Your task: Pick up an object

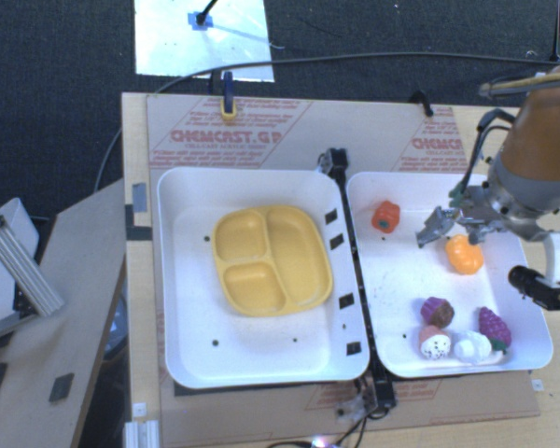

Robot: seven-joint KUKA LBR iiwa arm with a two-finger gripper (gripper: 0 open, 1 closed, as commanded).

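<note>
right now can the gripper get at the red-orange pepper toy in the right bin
Probably yes. The gripper hangs over the right bin, just to the right of the red-orange pepper toy, which sits alone on bare bin floor. The orange toy lies on the gripper's other side, out of the way.

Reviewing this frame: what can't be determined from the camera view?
- Two-finger gripper: its finger state is too small and blurred to read.
- Orange pepper-like toy: contact with the gripper unclear; its top edge lies under the wrist.
- Cluster of small toys at the right white bin's lower wall, including a purple grape-like piece and white pieces: too small to identify or separate.
- Grey arm: cut off by the right edge.
</note>
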